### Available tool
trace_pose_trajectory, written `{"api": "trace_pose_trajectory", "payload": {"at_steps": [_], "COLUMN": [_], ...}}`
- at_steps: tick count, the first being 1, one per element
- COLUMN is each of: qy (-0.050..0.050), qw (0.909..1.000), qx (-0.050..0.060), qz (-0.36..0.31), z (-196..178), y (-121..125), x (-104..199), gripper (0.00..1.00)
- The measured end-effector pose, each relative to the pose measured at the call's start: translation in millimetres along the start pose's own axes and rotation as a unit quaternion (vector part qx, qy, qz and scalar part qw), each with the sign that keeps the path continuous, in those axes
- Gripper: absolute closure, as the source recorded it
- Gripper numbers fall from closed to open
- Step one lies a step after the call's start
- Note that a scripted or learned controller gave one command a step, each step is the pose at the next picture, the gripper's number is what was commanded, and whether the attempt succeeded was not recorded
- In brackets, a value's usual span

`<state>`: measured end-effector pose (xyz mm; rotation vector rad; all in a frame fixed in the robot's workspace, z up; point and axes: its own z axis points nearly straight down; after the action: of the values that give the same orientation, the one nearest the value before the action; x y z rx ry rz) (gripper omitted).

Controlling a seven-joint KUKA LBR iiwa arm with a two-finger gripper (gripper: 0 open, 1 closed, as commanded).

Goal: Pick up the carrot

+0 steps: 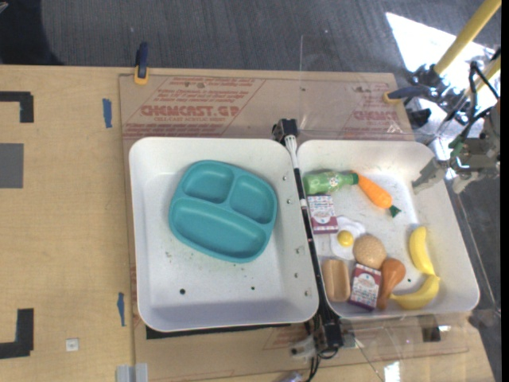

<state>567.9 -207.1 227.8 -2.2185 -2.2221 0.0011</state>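
The carrot [374,190] is orange with a small green tip and lies slantwise in the upper middle of the right bin [465,245]. It is just right of a green bottle [328,181]. My gripper [445,169] hangs over that bin's upper right rim, right of the carrot and well apart from it. Nothing shows in its grasp. It is partly lost among the clutter at the view's right edge.
The right bin also holds a banana [421,269], a fried egg [346,239], a bread roll [368,251], a drumstick [390,277], a bun [336,279] and two small cartons [321,213]. A teal divided plate [223,210] lies in the left bin [151,285].
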Motion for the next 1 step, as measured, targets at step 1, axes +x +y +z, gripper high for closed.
{"api": "trace_pose_trajectory", "payload": {"at_steps": [1], "qy": [0.002], "qw": [0.9998], "qx": [0.005], "qz": [0.021], "z": [121.8], "y": [-0.9], "x": [57.7], "gripper": [0.0]}}
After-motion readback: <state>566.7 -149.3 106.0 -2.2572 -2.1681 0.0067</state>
